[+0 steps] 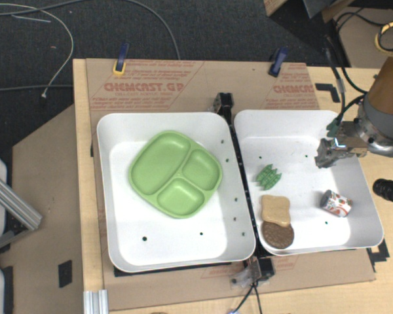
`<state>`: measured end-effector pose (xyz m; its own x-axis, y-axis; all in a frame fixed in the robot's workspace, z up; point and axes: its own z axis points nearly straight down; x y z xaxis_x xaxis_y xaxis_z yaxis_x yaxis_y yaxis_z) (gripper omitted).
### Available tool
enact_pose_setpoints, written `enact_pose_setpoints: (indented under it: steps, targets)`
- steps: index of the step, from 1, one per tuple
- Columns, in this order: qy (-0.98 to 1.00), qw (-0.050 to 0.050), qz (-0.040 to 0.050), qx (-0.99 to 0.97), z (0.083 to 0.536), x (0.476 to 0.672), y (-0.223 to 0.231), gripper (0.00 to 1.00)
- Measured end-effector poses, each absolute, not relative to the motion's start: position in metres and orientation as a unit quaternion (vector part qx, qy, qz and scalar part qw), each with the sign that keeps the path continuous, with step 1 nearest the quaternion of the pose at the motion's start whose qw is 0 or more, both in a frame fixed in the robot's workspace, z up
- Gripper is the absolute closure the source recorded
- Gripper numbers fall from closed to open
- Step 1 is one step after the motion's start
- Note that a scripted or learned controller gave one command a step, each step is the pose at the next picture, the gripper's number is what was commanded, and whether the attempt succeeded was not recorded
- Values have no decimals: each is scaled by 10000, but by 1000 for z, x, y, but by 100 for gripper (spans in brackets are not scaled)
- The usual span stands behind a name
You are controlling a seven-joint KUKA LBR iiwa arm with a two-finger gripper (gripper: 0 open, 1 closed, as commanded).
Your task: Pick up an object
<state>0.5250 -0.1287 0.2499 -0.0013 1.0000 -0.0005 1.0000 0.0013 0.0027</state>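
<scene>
The right bin holds a small green toy, a tan slice of bread with a brown round cookie just below it, and a small red-and-white can lying on its side. My gripper hangs over the right bin's upper right part, above and slightly left of the can, with nothing seen between its fingers. The left bin holds a green divided plate.
The two bins meet at a dark seam down the middle. Blue clamps hold the cardboard base at the back. Cables and a cardboard box lie beyond the bench at the top. Bare white floor lies around the items in the right bin.
</scene>
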Motion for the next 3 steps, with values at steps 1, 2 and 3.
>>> enact_pose_setpoints:
  steps: [1,2,3]
  targets:
    - [7093,-26,1,7049,237,528,-74,100]
    - [7090,-27,-6,7052,224,534,-22,100]
    - [7094,-13,3,7048,214,544,32,100]
